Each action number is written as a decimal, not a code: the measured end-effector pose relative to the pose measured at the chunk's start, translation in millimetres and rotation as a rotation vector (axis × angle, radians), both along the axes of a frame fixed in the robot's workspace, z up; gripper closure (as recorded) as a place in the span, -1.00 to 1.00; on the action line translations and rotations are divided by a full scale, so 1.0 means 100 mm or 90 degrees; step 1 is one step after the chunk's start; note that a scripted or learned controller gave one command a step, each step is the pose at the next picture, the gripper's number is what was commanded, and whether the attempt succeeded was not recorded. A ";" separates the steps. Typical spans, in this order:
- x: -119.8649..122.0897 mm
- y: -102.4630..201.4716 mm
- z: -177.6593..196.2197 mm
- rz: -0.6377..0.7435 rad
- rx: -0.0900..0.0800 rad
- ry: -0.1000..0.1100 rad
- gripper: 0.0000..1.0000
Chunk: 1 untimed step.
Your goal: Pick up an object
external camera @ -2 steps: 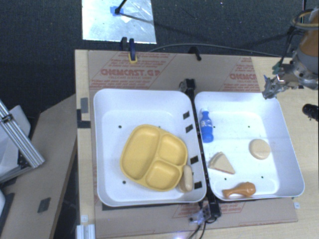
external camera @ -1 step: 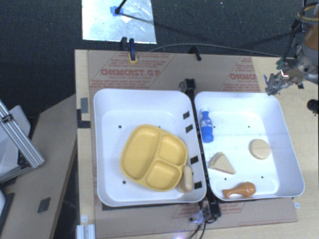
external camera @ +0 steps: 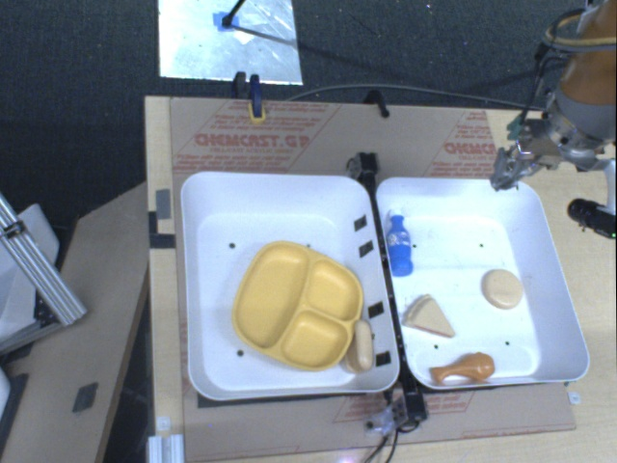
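We see a blue bottle [external camera: 399, 245] lying in the right bin [external camera: 554, 258], long axis twelve-to-six; jaws' state unclear.

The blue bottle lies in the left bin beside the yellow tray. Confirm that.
Not quite. The camera view shows the blue bottle in the right bin, against its left wall. The yellow tray is across the divider in the left bin.
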State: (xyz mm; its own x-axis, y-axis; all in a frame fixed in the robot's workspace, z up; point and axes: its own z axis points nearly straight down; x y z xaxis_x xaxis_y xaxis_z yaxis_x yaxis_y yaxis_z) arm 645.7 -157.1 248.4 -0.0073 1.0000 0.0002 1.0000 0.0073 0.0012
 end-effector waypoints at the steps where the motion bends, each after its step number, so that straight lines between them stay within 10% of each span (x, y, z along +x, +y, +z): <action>1: -0.20 0.53 -0.13 0.000 0.001 0.001 1.00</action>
State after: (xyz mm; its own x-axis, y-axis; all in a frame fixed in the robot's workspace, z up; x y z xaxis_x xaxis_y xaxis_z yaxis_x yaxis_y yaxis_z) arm 626.0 -104.5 235.8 -0.0075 1.0000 0.0012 1.0000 0.0075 -0.0010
